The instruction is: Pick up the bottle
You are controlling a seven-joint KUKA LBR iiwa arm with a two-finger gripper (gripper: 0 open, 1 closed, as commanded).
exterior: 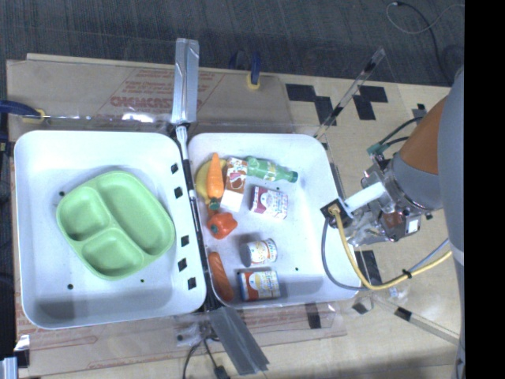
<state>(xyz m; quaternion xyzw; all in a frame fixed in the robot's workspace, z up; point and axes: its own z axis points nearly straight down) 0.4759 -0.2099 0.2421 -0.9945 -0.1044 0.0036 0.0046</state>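
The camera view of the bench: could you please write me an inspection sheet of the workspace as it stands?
Surface: two white bins side by side, left bin, right bin.
Job's things: green bottle lies on its side at the right bin's far end.
Clutter: banana, small carton, orange pepper, two cans, carrot; green divided tray in the left bin.
Grippers: tool outside the right bin's right wall, holding nothing visible.
Cables: yellow cable loops below the tool.
Surroundings: cardboard sheet under the bins; dark floor beyond.

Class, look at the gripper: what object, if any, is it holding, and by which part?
Nothing. The gripper is outside the right bin, apart from the green bottle lying inside it.
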